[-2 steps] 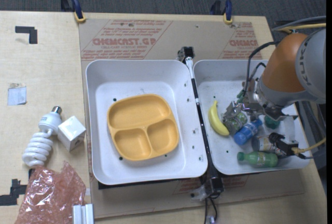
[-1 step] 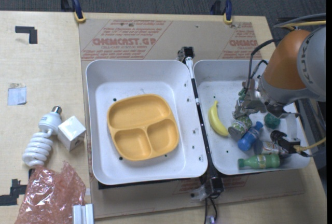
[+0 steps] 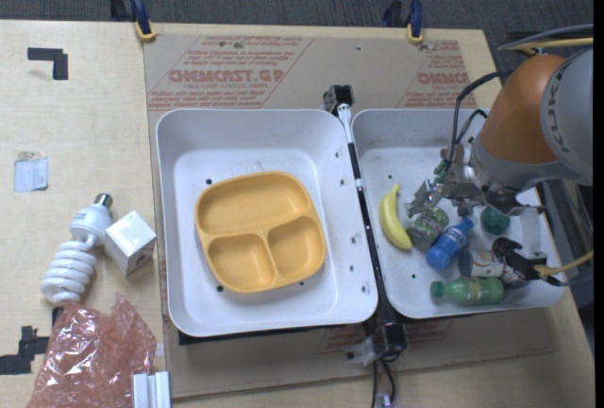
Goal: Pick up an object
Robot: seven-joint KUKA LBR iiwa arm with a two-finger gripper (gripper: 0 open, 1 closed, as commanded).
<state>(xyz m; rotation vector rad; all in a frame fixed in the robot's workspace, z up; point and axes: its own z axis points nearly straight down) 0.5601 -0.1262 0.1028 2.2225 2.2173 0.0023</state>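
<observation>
Fingers [image 3: 436, 194] low over right bin [image 3: 396, 137] clutter beside banana [image 3: 394, 218], spread seemingly indiscernible.

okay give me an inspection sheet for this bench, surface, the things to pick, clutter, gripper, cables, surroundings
Surface: two white bins; left bin holds a yellow divided tray.
Job's things: right bin holds a banana, blue bottle, green bottle and a crumpled wrapper.
Clutter: light bulb, white cube and pink plastic wrap left of the bins.
Gripper: gripper low over the right bin's pile.
Cables: black cables along the arm.
Surroundings: blue clamps on the board, grey carpet.
</observation>
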